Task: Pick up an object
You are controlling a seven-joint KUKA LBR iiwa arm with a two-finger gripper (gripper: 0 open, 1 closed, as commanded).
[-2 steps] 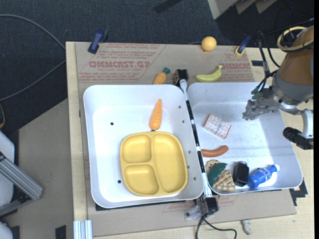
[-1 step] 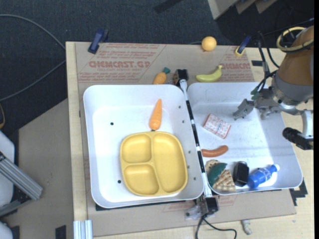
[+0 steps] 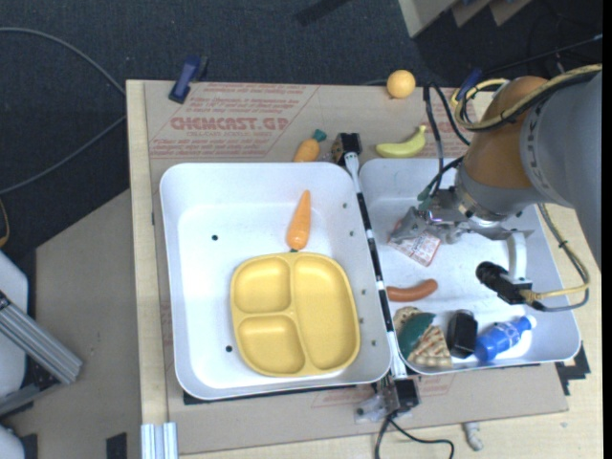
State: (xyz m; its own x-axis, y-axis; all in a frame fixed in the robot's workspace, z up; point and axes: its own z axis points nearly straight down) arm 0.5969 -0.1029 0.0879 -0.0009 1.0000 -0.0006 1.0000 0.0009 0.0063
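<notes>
The left white bin has open floor along its far and left sides; a yellow three-compartment plastic plate fills its near middle, with an orange toy carrot just beyond it. In the right white bin, the near edge is crowded: a toy sausage, a black object, a blue bottle. The grey arm covers its far right corner.

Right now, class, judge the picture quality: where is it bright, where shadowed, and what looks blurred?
Camera view: the two white bins are brightly and evenly lit, nearly washed out; the yellow tray casts only a soft shadow; the floor behind is dark; the hand looks blurred, its outline hard to read.
</notes>
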